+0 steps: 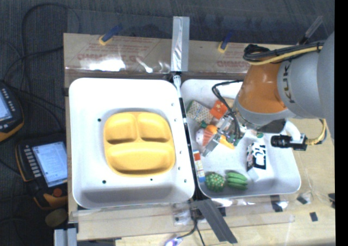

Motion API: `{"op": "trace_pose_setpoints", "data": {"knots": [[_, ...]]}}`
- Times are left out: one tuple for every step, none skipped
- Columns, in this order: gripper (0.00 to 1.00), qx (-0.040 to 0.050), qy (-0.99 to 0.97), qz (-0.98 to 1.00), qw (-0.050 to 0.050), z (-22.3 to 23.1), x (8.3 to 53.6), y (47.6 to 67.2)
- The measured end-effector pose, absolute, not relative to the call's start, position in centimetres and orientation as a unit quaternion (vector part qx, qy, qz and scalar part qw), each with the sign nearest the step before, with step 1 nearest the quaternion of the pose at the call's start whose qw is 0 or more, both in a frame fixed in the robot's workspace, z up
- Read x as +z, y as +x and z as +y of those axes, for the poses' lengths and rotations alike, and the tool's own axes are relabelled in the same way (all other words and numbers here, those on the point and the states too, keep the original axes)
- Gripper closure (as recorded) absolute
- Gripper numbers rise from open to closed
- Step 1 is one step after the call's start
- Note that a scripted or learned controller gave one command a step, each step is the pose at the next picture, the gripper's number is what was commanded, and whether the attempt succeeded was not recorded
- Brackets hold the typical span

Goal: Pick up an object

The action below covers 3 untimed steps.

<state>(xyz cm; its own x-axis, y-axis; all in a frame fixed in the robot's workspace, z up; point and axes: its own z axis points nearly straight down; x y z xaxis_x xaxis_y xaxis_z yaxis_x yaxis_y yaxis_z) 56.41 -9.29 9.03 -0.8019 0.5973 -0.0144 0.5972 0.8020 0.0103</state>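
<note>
Camera view looks down on the bench [125, 49] with two white bins. A yellow tray [139, 142] with three compartments lies in the left bin [87, 109]. The grey arm [304, 84], with its orange band [263, 90], reaches over the right bin [285, 177], and the claw [225, 130] hangs low among a heap of small things near the bin's middle. I cannot tell the claw's state. An orange piece [219, 110] lies by the claw. Green toys [227, 180] lie near the front wall, well apart from the claw, and a black-and-white card [257, 156] lies to their right.
</note>
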Motion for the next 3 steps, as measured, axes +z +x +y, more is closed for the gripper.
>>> {"op": "trace_pose_setpoints", "data": {"knots": [[0.00,-0.0003,0.277,0.961,0.005,-10.1,9.0,59.5],[0.00,-0.0018,0.276,0.961,-0.005,-9.6,8.9,62.2],[0.00,-0.0002,0.275,0.961,0.006,-11.5,9.0,57.8]]}}
